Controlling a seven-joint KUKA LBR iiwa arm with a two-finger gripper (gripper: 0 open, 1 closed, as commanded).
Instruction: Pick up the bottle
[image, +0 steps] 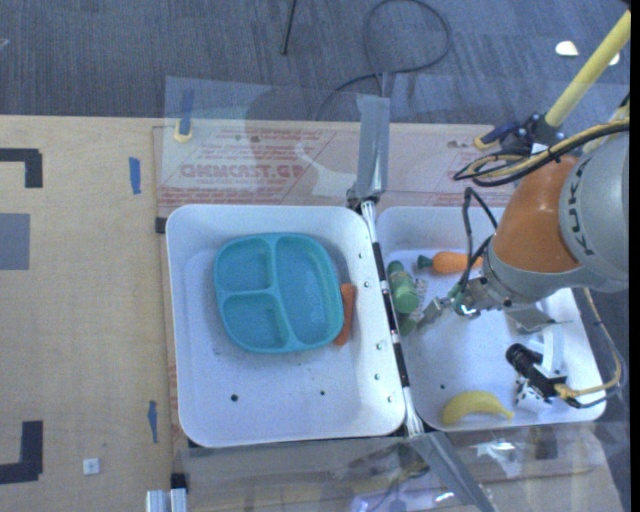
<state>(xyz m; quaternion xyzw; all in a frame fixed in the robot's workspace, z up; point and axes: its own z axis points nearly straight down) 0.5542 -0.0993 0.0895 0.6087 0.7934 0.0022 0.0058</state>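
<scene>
- The green bottle is seen lying against the left wall of the right bin.
- The tool sits just right of it; whether it is parted cannot be told.
- The bottle is judged light, stiff and slippery; a grip across the body is advised.

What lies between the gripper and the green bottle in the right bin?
In the camera view, only bare white bin floor separates the gripper from the green bottle; the two are nearly touching.
</scene>
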